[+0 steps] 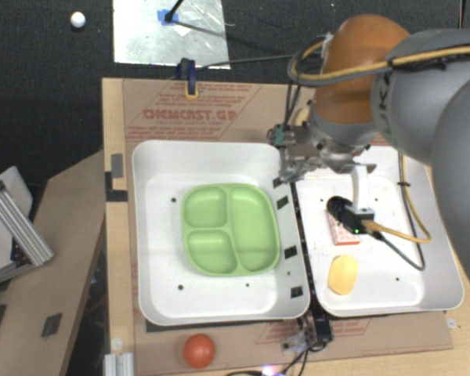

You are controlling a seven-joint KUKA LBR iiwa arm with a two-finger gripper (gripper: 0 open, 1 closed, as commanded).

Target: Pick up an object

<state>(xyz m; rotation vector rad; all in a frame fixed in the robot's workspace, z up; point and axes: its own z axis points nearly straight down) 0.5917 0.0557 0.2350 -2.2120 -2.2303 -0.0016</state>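
While the gripper hangs well apart from the yellow lump, nothing seems grabbed yet — wide or narrow, I cannot tell.

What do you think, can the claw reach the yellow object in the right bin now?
Probably yes: the yellow object lies uncovered in the right bin, and the arm hangs over that bin.

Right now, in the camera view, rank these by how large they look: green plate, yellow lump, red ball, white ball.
1. green plate
2. yellow lump and red ball: about alike, and the ball is nearer the camera, so unranked
3. white ball, smallest
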